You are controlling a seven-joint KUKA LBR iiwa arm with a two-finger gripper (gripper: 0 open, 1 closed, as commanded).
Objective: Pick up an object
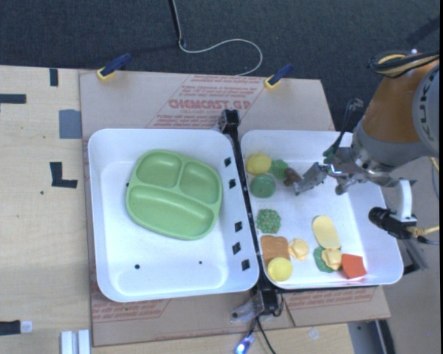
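Note:
The right bin (369,198) holds several toy foods: a yellow lemon (258,163), a round green piece (263,186), a dark green-brown piece (285,172), a broccoli floret (268,220), an orange slab (275,246), a yellow ball (279,269), a pale yellow oval (325,232) and a red-orange block (354,265). My gripper (326,184) hangs over the upper middle of this bin, open, with one finger (306,181) angled toward the dark piece and the other to the right. Nothing sits between the fingers.
The left bin (103,198) carries a green divided plate (174,193). A black divider (240,205) runs between the bins. The arm's orange band (399,116) and wrist overhang the right bin's far right corner. A cable (207,46) lies behind the bench.

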